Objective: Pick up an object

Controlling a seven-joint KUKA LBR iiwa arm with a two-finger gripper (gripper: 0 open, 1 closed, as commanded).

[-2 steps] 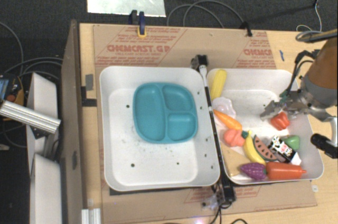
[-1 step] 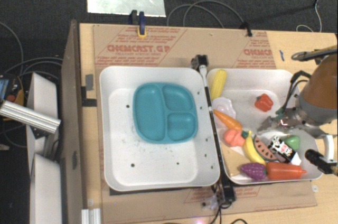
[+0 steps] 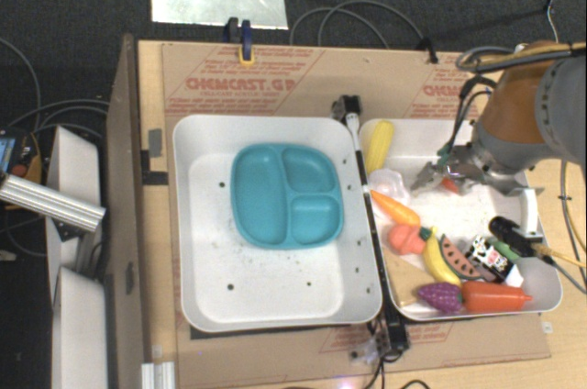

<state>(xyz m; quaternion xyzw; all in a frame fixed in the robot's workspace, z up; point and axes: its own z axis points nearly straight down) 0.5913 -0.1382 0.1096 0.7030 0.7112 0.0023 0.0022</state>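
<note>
End effector [image 3: 447,169] low inside the right bin [image 3: 550,291], over its upper part; its opening and any hold cannot be told. Candidate objects lie nearer the bin's front: carrot [image 3: 395,208], banana [image 3: 439,261], grapes [image 3: 439,295]. Judged step: descent to grasp. Next: centre on one item, then close.

Left bin [image 3: 206,222] holds a teal divided plate [image 3: 286,194] — right bin [image 3: 541,286] holds toy food.

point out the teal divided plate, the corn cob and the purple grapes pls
teal divided plate [image 3: 286,195]: camera view, on the ridge between its compartments.
corn cob [image 3: 378,145]: camera view, middle of the yellow cob.
purple grapes [image 3: 440,296]: camera view, centre of the bunch.
</note>
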